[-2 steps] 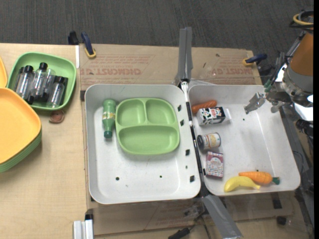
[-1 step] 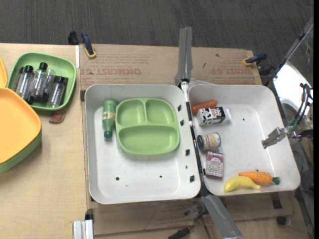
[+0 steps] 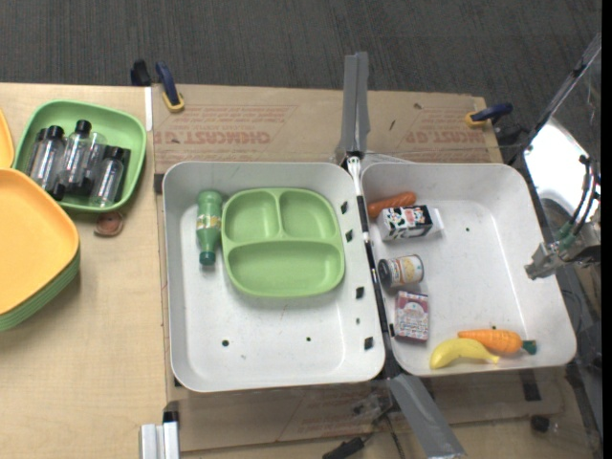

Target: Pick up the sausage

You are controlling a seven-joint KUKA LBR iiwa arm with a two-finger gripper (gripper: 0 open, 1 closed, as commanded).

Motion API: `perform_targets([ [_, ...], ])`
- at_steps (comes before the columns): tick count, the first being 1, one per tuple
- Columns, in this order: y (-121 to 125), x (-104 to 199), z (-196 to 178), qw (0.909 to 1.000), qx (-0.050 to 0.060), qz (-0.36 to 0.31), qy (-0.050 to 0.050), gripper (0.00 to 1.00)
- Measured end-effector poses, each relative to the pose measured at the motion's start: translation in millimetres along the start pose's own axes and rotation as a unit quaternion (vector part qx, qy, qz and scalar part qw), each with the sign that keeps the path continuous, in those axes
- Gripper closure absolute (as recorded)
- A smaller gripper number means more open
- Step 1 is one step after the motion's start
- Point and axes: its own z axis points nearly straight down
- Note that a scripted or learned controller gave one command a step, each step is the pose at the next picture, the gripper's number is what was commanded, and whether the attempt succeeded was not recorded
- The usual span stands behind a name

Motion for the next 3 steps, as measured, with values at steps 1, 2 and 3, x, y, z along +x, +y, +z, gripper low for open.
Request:
perform_targets([
  [1,2,-21,139,0.9926,0.001,0.121,0.001,1.00],
  [2,71,-10,106,0.9815,0.001,0.191,0.000,1.00],
  [3,79,-22,139,0.9570,0.001,0.290,0.000,1.00],
])
